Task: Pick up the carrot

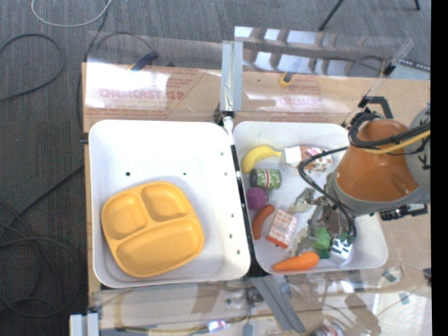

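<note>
The carrot point(297, 262) is orange with a green leafy end and lies along the front wall of the right bin point(364, 256). Its leafy end points right and back, toward the gripper. My gripper point(327, 228) hangs low in the right bin under the orange wrist band point(374, 168), just behind and right of the carrot's green end. The wrist hides the gripper's tips, and whether they touch the carrot is unclear from this angle.
The right bin also holds a banana point(257, 157), a green can point(267, 178), a purple ball point(257, 198), a red sausage-like piece point(262, 220), an orange-red carton point(282, 228) and a small white box point(313, 155). A yellow divided plate point(152, 228) sits in the left bin point(161, 142).
</note>
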Robot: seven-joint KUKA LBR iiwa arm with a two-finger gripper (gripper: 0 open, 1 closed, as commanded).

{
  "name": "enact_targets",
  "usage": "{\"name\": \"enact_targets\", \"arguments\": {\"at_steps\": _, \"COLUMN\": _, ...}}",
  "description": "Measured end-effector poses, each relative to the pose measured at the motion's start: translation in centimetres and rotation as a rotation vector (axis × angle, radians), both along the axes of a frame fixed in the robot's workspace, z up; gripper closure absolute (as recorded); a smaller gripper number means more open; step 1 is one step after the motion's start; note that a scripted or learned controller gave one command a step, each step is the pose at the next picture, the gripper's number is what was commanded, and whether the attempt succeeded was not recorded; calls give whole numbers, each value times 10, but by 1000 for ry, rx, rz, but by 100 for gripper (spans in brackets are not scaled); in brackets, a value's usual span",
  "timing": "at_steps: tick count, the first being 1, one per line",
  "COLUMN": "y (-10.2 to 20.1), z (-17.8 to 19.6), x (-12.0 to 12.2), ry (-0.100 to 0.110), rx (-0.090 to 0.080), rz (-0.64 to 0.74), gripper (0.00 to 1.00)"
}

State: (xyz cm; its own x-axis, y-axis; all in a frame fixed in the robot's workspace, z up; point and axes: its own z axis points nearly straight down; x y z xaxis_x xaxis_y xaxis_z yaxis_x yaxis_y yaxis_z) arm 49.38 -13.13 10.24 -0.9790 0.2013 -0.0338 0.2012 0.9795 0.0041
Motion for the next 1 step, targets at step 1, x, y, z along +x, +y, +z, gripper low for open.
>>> {"name": "enact_targets", "arguments": {"at_steps": 1, "y": 12, "z": -5, "x": 6, "ry": -15, "rx": -14, "rz": 395, "gripper": 0}}
